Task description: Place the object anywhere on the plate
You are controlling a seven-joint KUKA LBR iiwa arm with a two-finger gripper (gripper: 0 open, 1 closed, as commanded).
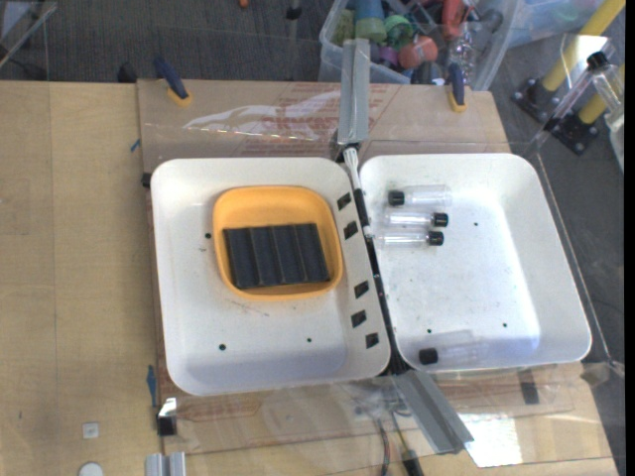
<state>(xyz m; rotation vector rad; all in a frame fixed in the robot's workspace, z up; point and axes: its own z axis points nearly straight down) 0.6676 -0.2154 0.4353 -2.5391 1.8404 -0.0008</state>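
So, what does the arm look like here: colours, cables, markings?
This frame offers nothing to judge that by. What it takes in is the left bin with an orange plate bearing a dark ridged block, and the right bin with clear black-capped vials.

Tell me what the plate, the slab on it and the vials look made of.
Plate: orange, matte, probably plastic. Slab: dark, ribbed, dull, perhaps rubber or foam. Vials: see-through tubes with black caps, glass or clear plastic.
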